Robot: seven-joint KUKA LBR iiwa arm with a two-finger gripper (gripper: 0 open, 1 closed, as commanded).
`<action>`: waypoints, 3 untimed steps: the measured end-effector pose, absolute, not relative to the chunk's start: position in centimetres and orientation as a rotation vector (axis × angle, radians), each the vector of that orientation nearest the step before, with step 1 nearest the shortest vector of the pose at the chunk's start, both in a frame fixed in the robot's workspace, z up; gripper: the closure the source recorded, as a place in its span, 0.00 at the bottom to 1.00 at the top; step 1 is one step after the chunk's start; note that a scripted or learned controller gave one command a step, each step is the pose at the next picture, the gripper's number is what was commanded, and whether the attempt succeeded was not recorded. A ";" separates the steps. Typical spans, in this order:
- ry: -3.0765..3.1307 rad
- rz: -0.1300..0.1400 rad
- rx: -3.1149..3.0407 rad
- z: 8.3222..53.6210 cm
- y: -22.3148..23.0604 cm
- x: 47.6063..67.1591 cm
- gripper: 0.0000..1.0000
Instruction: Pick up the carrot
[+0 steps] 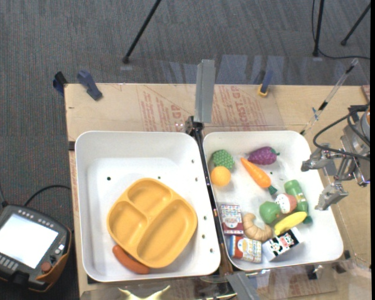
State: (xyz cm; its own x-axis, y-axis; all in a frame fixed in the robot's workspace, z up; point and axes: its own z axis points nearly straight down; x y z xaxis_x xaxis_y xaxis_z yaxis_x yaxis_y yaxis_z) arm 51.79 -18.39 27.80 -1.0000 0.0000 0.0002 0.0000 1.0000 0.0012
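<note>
1. While the claw (325, 181) hangs open at the right bin's (300, 139) 3 o'clock rim, gripping nothing, the carrot (257, 173) lies in that bin's upper middle, tip toward 10 o'clock and green end toward 4 o'clock.
2. Around the carrot: a purple fruit (263, 155) near at 1 o'clock, a green berry (222, 159) and an orange (220, 176) at 9 o'clock, all apart from it.
3. At its 4 to 5 o'clock lies a crowd: a green bottle (296, 194), a green pepper (270, 212), a banana (290, 222), a croissant (257, 228), with cartons (231, 219) along the 6 o'clock edge.
4. Bare bin floor shows between the carrot and the 3 o'clock wall, and along the 12 o'clock wall.
5. On the worktop's (131, 108) left bin (90, 167), a yellow tray (152, 222) lies over part of a sausage (130, 260).
</note>
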 end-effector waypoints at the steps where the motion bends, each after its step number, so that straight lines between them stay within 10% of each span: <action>1: -3.127 -0.010 0.085 15.0 -10.4 53.2 0.00; 2: -3.131 -0.003 -0.187 8.5 -11.3 59.6 0.00; 3: -3.140 -0.002 -0.176 9.8 -11.1 59.9 1.00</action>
State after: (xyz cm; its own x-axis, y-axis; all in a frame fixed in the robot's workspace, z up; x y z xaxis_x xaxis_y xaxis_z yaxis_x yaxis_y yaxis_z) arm 59.91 -11.05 9.80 -0.9937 0.1120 -0.0035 0.1120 0.9937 0.0012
